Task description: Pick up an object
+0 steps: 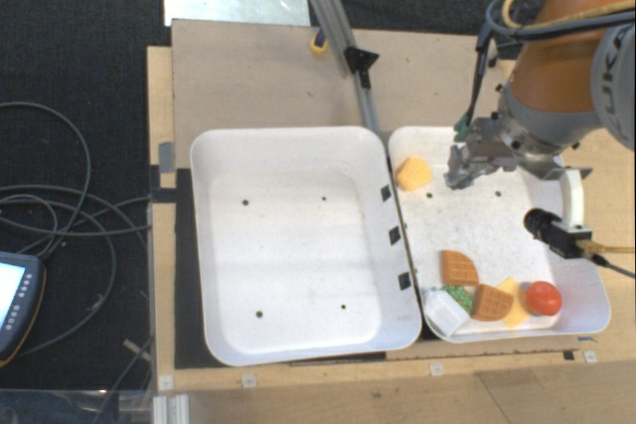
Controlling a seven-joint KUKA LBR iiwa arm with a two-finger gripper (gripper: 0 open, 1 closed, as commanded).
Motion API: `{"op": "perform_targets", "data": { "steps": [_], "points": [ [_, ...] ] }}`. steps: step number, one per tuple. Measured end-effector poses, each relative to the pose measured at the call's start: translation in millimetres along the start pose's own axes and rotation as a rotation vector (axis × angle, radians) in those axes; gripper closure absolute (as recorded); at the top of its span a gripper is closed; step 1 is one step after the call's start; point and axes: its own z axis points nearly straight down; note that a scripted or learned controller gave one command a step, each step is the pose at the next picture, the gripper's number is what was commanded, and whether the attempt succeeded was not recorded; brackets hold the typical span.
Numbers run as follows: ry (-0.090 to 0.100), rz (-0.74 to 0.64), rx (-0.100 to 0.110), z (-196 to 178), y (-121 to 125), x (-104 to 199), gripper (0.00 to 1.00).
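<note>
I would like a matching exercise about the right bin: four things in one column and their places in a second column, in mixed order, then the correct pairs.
Things:
1. yellow block
2. red ball
3. claw
4. white piece

Places:
A. near corner of the right bin, on the arm's side
B. far end of the bin, close to the wall shared with the left bin
C. near edge of the bin, at the corner beside the left bin
D. above the bin's far part, just right of the yellow block

Pairs: 1-B, 2-A, 3-D, 4-C
</note>
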Motion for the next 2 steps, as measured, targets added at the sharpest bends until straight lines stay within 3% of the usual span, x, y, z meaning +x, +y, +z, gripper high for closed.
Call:
{"op": "perform_targets", "data": {
  "steps": [2],
  "points": [
    [0.0,0.0,0.0,12.0,20.1,116.3,1.0]
  ]
}}
